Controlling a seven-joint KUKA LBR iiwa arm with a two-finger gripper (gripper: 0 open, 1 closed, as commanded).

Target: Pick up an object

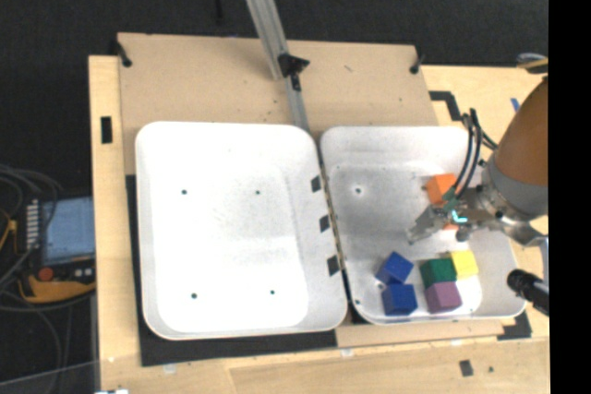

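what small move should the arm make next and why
Probably lower straight down: the gripper hangs over the right white bin, just beside the small orange block, with nothing visibly between its jaws. The other coloured blocks lie nearer the bin's front edge.

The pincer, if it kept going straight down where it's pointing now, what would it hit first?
Probably bare floor of the right bin, just above the green block. The pincer hangs beside the orange block; depth is unclear.

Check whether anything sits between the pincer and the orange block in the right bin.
Nothing visible does. The pincer hangs just below and to the right of the orange block, with bare bin floor between them. The green block, yellow block, purple block and two blue blocks lie nearer the front wall.
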